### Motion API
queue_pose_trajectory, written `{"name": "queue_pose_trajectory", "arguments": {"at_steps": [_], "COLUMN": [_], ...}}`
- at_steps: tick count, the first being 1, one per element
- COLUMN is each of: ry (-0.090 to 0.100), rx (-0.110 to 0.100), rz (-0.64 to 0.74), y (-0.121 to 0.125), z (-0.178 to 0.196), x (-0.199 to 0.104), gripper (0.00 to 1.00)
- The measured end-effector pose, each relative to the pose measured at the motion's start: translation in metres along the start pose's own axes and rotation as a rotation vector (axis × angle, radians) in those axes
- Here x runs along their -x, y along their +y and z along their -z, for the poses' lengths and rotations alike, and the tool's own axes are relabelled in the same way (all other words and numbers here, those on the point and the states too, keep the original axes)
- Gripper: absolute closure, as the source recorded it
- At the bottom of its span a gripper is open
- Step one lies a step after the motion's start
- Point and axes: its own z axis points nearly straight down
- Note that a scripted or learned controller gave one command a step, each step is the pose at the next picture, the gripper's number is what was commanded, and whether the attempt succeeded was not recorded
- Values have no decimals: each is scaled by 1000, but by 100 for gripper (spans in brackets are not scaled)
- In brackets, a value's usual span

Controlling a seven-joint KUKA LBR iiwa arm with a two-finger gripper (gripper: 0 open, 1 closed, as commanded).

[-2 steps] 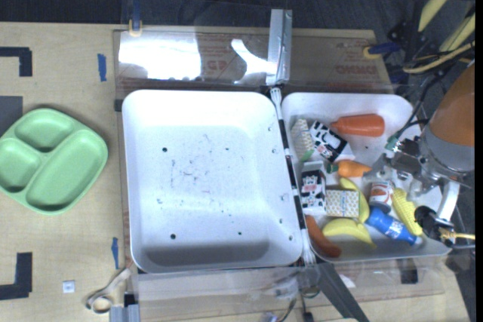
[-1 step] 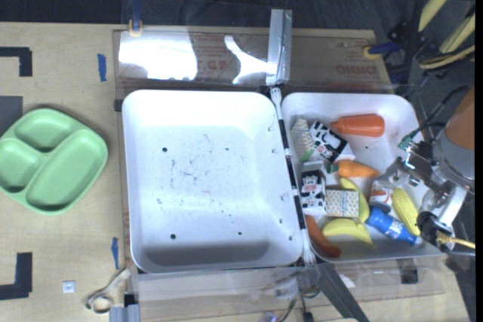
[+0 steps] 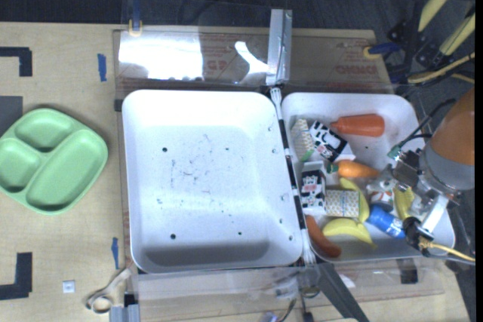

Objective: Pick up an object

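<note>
The right bin (image 3: 404,111) holds a pile of toy items. An orange carrot (image 3: 361,124) lies at its far side, beside a black-and-white spotted piece (image 3: 326,139) and a pale corn cob (image 3: 302,136). A yellow banana (image 3: 349,228), a blue cylinder (image 3: 383,222), a beige waffle-like block (image 3: 341,201) and a red pepper (image 3: 323,239) lie toward the front. My gripper (image 3: 398,188) reaches down into the bin's right side, among a small orange piece (image 3: 355,170) and a yellow piece (image 3: 404,201). I see nothing clearly lifted by it.
The left bin (image 3: 143,117) is a plain white tray with faint scuffs. A green divided plate (image 3: 50,159) sits on the bench at far left. A clear panel with a metal post (image 3: 278,45) stands behind the bins. Cables hang off the wrist at the right.
</note>
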Motion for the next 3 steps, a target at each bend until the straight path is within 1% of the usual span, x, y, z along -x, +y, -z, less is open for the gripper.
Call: {"name": "queue_pose_trajectory", "arguments": {"at_steps": [1, 2, 3], "ry": [5, -2, 3], "rx": [14, 16, 19], "rz": [394, 394, 398], "y": [57, 58, 58], "z": [-6, 3, 6], "x": [-35, -32, -36], "gripper": [0, 100, 0]}}
